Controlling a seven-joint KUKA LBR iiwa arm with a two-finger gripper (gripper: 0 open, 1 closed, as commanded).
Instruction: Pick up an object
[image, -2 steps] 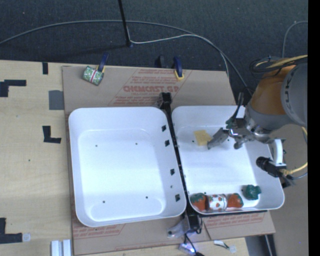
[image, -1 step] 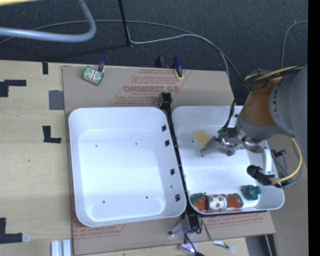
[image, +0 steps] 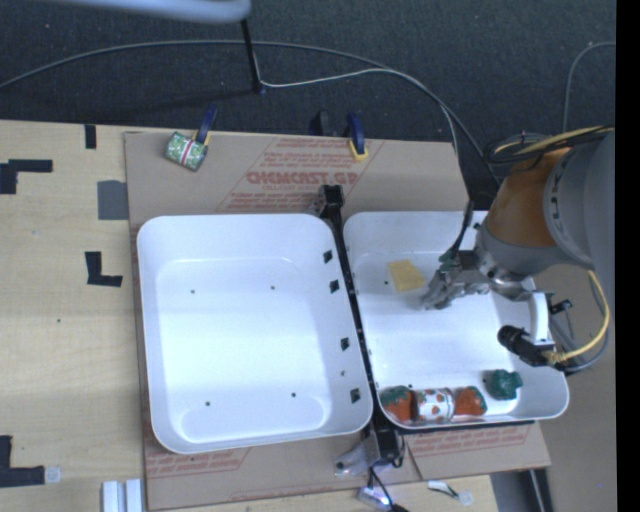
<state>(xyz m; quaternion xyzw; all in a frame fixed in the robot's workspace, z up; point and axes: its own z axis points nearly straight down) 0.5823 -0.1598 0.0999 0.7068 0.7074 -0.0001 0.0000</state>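
The pincer (image: 437, 296), finger state indiscernible, hangs just beside a flat tan block (image: 405, 275) in the right bin (image: 440, 222); seemingly light and soft, best gripped across its opposite edges.

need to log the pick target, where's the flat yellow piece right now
The flat yellow piece lies in the upper part of the right bin, just left of the gripper and apart from the toys along the bin's near edge.

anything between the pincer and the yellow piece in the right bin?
Nothing: camera view shows just a short strip of bare white bin floor between the pincer and the yellow piece in the right bin.
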